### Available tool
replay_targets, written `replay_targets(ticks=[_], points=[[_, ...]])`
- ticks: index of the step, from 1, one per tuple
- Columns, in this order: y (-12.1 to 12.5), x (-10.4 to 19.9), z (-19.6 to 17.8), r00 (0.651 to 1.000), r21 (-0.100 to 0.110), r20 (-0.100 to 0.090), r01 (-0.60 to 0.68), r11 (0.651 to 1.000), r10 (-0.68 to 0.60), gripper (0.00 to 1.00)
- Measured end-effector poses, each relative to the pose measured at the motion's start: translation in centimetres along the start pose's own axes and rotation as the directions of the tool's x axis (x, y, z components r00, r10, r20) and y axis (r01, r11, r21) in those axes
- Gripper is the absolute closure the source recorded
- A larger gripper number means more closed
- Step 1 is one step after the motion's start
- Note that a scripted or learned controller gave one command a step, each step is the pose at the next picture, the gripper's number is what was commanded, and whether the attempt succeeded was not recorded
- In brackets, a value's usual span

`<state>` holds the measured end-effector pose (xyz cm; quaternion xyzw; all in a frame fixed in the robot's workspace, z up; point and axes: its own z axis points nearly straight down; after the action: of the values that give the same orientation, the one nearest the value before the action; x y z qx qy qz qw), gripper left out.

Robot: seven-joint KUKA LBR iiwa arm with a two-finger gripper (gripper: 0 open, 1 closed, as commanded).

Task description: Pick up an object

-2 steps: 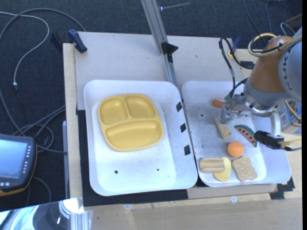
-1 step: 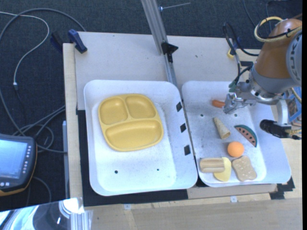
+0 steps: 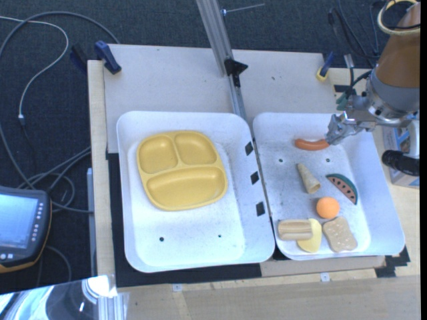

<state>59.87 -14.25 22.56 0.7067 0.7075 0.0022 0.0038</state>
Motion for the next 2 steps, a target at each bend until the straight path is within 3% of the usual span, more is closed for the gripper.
replay_targets(ticks=[1,2], points=[[0.1,0.0,-2.9,1.000,0.003,-0.001,0.001,1.000,-0.001,1.00],[-1.7,5.9,-3.3,1.000,0.011,-0.006,0.006,1.000,-0.006,1.00]])
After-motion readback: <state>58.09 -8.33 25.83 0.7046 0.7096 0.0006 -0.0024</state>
